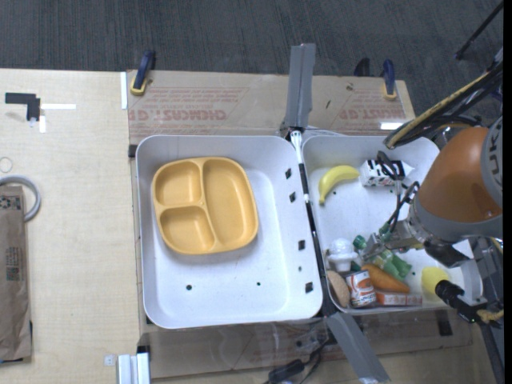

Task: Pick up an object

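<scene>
Green object [394, 263]: in the right bin [352, 154], toward its near edge, within a tight cluster of small items; the gripper is right above it.
Gripper [382, 242]: lowered into the right bin over that cluster; it cannot be told whether it is clenched or released, or whether it grips anything.
Carrot [387, 279]: just nearer than the green object, lying slantwise in the right bin.
Can [362, 288]: at the right bin's near edge, just left of the carrot.
White bottle [342, 254]: by the right bin's left wall, above the can.
Yellow round item [434, 278]: near the right bin's near right corner, apart from the cluster.
Banana [336, 181]: in the right bin's far left part, well apart from the cluster.
Black-and-white striped toy [385, 172]: at the right bin's far wall, just right of the banana.
Left bin [232, 294]: beside the right bin, against its left wall.
Yellow divided plate [206, 205]: in the left bin, toward its far left.
Surface [64, 214]: pale wood, left of both bins.
</scene>
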`<state>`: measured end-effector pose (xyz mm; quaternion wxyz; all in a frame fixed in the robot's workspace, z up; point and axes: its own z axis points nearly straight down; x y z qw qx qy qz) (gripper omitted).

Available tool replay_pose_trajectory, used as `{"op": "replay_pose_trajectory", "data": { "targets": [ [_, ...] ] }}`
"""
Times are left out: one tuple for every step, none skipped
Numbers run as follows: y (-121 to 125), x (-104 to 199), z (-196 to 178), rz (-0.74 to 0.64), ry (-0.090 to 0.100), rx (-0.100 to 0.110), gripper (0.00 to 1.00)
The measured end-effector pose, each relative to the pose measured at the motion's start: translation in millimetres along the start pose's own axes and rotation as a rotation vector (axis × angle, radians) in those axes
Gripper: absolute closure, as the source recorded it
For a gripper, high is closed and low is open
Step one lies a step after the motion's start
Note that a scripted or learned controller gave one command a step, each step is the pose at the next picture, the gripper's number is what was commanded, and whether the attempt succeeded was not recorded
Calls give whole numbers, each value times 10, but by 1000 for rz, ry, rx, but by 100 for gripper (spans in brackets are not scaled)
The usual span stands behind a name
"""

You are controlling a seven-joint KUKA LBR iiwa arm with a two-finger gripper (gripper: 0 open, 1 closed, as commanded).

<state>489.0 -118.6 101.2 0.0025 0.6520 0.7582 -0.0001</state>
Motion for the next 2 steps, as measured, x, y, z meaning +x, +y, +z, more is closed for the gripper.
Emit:
{"op": "replay_pose_trajectory", "data": {
  "targets": [
    [407, -221, 62, -28, 4, 5, 100],
    [916, 134, -1309, -10, 2, 4, 100]
  ]
}}
